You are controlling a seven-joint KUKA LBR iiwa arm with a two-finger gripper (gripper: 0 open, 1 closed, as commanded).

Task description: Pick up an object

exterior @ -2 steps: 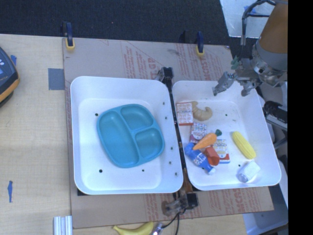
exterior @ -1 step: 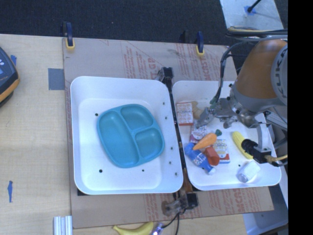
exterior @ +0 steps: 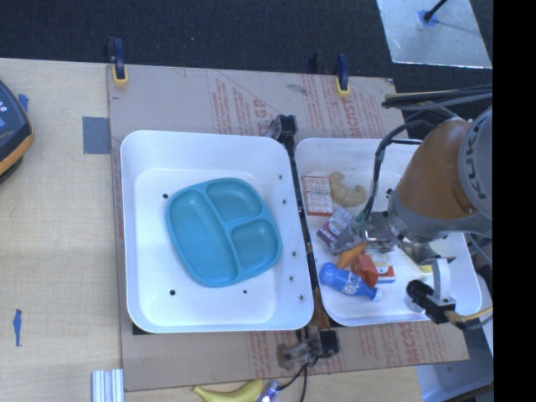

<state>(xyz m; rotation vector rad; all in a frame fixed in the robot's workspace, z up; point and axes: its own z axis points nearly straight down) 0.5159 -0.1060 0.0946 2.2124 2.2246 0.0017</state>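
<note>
The right bin point(exterior: 335, 152) holds a heap of small objects: a red-and-white packet point(exterior: 316, 195), a beige bready piece point(exterior: 347, 191), a crinkled silvery wrapper point(exterior: 339, 224), an orange-red piece point(exterior: 362, 263) and a blue bottle-like item point(exterior: 345, 280) lying on its side. My gripper point(exterior: 378, 238) hangs low over the middle of that bin, just right of the wrapper and above the orange piece. The orange wrist band and grey arm point(exterior: 435, 182) cover the bin's right half and hide whatever lies beneath.
The left bin point(exterior: 151, 162) bears a blue divided plate point(exterior: 223, 231). A black clamp point(exterior: 286, 127) sits at the bins' top junction. A banana point(exterior: 230, 389) lies at the bench's front edge. A dark device point(exterior: 12, 128) rests at the far left.
</note>
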